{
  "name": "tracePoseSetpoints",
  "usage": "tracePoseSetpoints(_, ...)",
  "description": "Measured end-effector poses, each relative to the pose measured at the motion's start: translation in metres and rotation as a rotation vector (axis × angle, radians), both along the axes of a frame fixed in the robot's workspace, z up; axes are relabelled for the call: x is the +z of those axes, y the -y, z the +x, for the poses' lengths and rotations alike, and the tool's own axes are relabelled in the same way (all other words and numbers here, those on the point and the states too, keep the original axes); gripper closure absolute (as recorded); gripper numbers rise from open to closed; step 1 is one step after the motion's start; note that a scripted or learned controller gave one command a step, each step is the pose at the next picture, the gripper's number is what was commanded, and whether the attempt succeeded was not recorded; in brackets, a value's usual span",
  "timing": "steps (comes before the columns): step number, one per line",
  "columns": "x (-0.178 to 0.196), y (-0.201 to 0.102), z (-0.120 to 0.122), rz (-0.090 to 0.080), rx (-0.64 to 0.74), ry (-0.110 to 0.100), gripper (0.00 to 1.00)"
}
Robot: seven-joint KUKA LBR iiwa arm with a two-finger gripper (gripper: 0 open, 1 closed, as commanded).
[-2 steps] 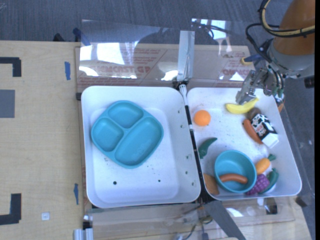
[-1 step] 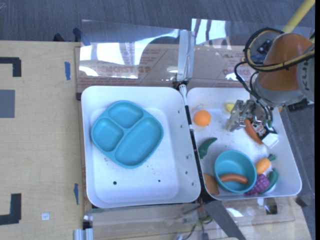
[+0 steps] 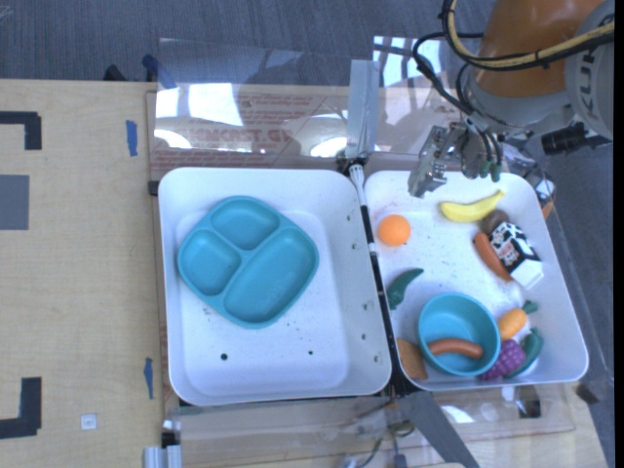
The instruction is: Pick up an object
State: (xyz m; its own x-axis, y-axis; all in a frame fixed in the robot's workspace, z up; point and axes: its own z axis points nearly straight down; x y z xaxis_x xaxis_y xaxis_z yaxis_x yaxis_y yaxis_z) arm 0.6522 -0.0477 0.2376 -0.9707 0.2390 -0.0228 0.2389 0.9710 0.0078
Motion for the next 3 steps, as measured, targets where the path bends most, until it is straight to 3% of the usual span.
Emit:
tracePoseSetpoints(1,-0.081,0.095,-0.017,-0.005,0.144,-0.025,1.0)
tracePoseSetpoints(2,-0.025,0.069,-0.003,-0.008,0.156,-0.009,1.0)
tracePoseSetpoints(3,-0.14,0.095,-0.045,-0.008,0.255,-0.013,1.0)
